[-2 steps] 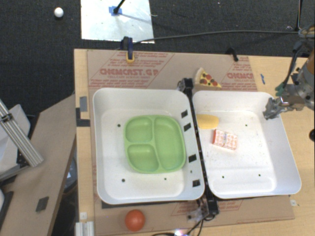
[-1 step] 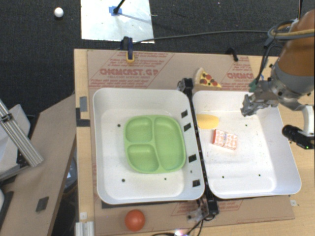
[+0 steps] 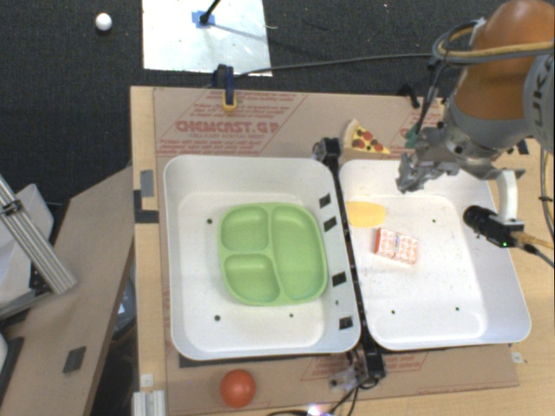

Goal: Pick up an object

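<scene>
Nothing is lifted yet, as far as I can judge: the pick has not been made and the whole of the grasp is left to do. Going from the near edge back, one orange ball (image 3: 237, 387) sits on the bench in front of the bins, outside both. Next come the two white bins: the left bin (image 3: 195, 319) holds one green divided tray (image 3: 272, 252) with three compartments (nothing lies in them), and the right bin (image 3: 460, 315) holds two loose things, one small box with a red-and-white pattern (image 3: 396, 246) and, just beyond it toward the divider, one flat yellow piece (image 3: 365, 213), the two near each other but apart. Either would serve as the object to pick. Over the far edge of the right bin hangs the one gripper (image 3: 413, 180), beside the yellow piece and not touching it, with nothing visibly between its fingers; whether the jaws are spread or pressed together I cannot tell at this slant. Behind the bins one toy pizza slice (image 3: 365, 138) lies on the cardboard, and farthest off one small white ball (image 3: 104, 22) rests on the dark floor.
</scene>
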Robot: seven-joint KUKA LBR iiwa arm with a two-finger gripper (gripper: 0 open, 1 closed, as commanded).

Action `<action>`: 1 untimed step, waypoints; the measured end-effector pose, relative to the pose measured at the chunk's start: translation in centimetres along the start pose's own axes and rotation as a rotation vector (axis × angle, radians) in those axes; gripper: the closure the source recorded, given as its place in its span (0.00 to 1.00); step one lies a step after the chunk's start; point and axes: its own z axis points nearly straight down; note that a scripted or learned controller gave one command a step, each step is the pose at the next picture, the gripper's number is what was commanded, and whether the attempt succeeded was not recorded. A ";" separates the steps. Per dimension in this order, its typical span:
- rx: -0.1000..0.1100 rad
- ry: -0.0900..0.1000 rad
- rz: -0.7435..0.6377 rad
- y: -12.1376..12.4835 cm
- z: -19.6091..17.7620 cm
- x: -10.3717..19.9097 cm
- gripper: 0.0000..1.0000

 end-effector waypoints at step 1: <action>0.000 0.001 0.000 1.7 -0.1 4.7 1.00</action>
